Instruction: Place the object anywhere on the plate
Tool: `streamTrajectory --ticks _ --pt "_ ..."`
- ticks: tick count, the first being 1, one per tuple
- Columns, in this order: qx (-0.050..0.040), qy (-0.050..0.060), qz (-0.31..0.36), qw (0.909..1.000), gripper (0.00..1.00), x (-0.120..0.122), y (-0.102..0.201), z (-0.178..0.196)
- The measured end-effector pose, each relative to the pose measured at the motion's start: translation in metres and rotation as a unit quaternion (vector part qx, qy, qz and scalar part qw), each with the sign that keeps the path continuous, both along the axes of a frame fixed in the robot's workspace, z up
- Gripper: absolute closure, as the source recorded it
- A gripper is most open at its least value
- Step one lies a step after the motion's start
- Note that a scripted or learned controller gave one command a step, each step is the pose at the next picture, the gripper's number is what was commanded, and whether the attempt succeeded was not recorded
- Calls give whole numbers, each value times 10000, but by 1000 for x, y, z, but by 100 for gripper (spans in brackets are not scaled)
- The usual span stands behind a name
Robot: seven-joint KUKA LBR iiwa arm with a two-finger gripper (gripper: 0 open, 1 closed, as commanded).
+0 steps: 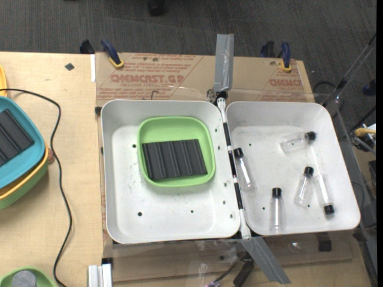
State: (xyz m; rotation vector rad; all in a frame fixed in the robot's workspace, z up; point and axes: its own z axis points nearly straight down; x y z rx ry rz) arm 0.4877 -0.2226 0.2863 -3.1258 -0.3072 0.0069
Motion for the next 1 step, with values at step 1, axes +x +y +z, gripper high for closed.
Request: streamTrajectory --ticks 1 --pt "3 3 3 10000 0 -10 0 -14"
